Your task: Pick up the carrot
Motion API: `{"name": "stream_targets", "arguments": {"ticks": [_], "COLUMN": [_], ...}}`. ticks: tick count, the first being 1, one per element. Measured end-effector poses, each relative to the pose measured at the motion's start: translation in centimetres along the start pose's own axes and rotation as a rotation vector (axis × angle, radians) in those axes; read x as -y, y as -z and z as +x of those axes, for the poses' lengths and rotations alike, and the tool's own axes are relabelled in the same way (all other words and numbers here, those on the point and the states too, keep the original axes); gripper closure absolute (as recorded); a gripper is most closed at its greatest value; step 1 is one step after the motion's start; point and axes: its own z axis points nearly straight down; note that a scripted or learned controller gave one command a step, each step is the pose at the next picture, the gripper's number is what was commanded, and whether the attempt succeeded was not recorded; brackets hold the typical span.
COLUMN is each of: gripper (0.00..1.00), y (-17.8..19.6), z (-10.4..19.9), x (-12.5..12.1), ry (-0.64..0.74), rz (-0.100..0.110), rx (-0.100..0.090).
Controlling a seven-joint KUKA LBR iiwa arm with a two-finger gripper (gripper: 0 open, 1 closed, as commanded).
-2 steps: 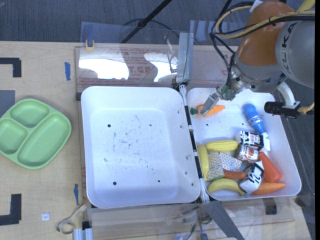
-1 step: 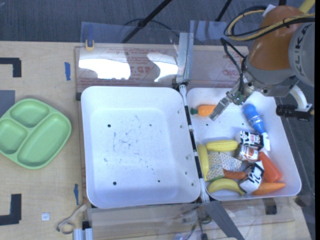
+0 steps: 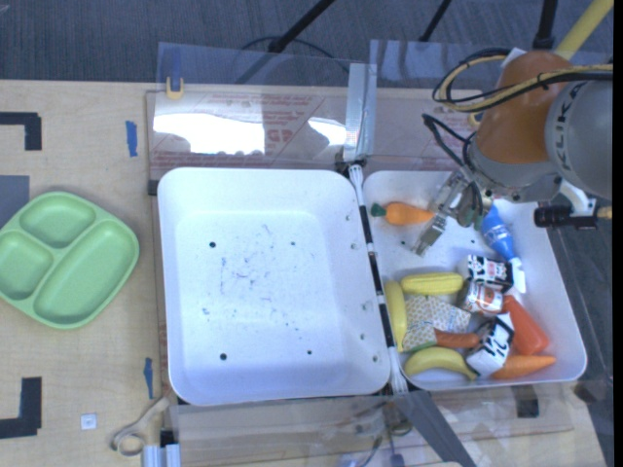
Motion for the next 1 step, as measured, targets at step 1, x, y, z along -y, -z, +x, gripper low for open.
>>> {"name": "stream_targets", "arguments": {"ticks": [1], "gripper": [1.0], "y": [1.04], "z": [-0.09], "x": [-0.16], "ry": [-0.001], "rz": [-0.005], "rx": [0.005]}}
